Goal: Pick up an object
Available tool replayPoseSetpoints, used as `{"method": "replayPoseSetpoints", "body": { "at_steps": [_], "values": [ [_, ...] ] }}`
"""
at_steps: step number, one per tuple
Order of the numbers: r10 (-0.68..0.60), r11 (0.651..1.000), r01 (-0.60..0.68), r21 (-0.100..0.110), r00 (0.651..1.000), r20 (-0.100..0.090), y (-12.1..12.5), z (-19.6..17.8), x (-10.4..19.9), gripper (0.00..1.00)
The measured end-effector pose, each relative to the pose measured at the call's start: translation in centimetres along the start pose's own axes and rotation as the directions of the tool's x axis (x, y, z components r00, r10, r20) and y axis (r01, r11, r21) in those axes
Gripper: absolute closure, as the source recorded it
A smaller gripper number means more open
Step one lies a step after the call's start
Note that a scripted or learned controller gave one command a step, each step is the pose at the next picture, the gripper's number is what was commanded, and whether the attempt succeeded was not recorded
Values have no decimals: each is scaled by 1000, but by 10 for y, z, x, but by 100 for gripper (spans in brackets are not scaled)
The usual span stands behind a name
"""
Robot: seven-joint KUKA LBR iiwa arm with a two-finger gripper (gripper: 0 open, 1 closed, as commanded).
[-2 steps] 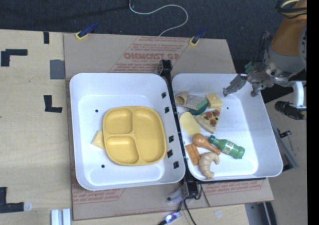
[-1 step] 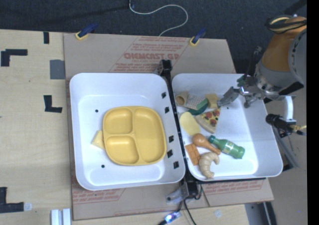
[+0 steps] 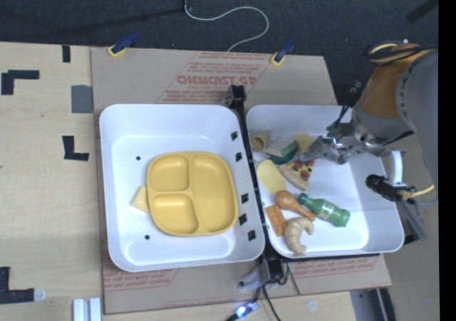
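A grey industrial arm (image 3: pixel 426 99) with a broad orange band (image 3: pixel 381 92), black cabling and a metallic hand (image 3: pixel 317 149).

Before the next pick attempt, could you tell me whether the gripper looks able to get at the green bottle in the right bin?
Probably yes: the green bottle lies uncovered on top, and the gripper hovers just above it in the same bin.

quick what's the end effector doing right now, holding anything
end effector: low in the right bin, over the pizza slice toy; open or shut cannot be told, nothing seen held.
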State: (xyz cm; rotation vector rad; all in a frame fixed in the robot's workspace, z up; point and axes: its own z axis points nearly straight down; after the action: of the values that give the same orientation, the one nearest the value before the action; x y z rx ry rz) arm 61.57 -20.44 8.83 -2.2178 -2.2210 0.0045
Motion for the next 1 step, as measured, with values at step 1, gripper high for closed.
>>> {"method": "replayPoseSetpoints", "body": {
  "at_steps": [1],
  "values": [
    [-2, 1000, 2, -5, 1000, 0, 2, -14, 1, 100]
  ]
}}
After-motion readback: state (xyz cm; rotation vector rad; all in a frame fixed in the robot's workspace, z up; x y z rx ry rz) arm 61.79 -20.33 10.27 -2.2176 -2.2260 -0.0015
